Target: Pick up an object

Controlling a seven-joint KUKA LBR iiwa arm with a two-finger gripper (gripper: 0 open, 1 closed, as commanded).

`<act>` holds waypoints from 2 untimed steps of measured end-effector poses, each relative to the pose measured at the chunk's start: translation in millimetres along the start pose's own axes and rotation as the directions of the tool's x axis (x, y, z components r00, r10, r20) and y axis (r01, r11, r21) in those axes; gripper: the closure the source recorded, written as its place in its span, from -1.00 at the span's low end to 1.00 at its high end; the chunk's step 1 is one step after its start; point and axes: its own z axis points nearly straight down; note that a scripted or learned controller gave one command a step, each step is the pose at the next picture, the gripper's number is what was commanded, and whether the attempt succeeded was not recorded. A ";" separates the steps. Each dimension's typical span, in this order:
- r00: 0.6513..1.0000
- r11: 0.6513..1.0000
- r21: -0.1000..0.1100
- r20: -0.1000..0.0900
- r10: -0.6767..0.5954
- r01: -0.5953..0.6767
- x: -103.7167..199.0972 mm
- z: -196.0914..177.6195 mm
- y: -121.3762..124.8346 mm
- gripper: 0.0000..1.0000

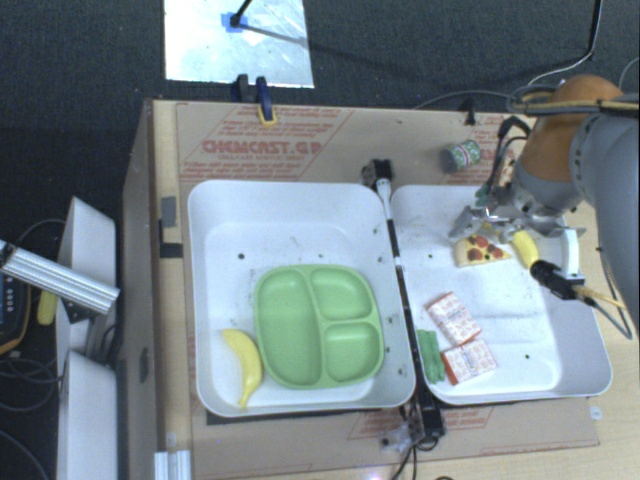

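Observation:
My gripper [483, 218] hangs low over the far part of the right bin [570, 348], with the grey and orange arm coming in from the right. Just in front of it, a toy pizza slice [482, 252] lies on the bin floor, and I cannot tell whether they touch. Nearer the front lie two red-and-white packets [452, 318] [468, 360]. A flat green piece [430, 356] rests against the bin's left wall.
The left bin [215, 268] holds a green divided plate [320, 326] and a yellow banana [244, 363] at the plate's front left. A small can [462, 155] lies on the bench behind the right bin.

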 end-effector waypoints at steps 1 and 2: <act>1.000 1.000 0.000 -0.001 0.000 0.000 -3.9 -0.4 0.0 -1.00; 1.000 1.000 0.000 -0.001 0.000 0.000 -6.4 -0.3 -1.7 -1.00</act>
